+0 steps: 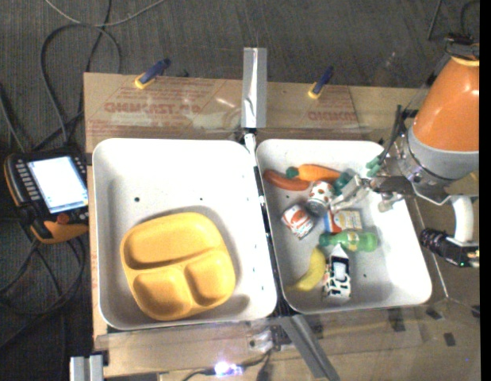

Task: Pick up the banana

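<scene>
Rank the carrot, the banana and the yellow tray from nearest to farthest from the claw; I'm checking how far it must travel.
1. Carrot, right bin's far side, just left of the claw.
2. Banana, right bin's near side.
3. Yellow tray, left bin.

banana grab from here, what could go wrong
The banana lies crowded at the near side of the right bin, with a black-and-white carton right beside it and a green bottle just above, so a descent could catch those instead. The gripper sits over the carrot end of the pile, so it may sweep clutter on the way.
</scene>
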Available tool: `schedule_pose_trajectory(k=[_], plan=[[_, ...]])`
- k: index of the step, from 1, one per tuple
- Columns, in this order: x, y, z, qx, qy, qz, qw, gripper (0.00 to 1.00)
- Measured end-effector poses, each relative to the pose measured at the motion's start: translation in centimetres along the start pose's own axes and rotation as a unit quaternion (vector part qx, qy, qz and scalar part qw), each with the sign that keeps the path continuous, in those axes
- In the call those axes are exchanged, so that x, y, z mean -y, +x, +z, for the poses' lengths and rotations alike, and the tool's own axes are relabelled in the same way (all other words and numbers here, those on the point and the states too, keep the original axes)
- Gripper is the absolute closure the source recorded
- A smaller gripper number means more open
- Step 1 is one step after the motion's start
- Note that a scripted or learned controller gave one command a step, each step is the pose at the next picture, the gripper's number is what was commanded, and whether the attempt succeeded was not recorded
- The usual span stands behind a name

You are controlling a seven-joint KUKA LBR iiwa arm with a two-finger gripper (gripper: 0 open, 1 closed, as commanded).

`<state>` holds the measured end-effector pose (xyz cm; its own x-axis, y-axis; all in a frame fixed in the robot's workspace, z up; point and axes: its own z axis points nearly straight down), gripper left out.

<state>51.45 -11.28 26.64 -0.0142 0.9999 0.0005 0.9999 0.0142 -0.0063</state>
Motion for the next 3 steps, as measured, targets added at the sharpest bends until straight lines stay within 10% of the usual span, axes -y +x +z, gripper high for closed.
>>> schedule_pose_trajectory(k=[1,3], plan=[[2.9,2.7,8.3,-0.001,0.001,-0.034,0.9994,0.00],[0.7,1.4,17.9,-0.001,-0.005,-0.014,0.9999,0.00]])
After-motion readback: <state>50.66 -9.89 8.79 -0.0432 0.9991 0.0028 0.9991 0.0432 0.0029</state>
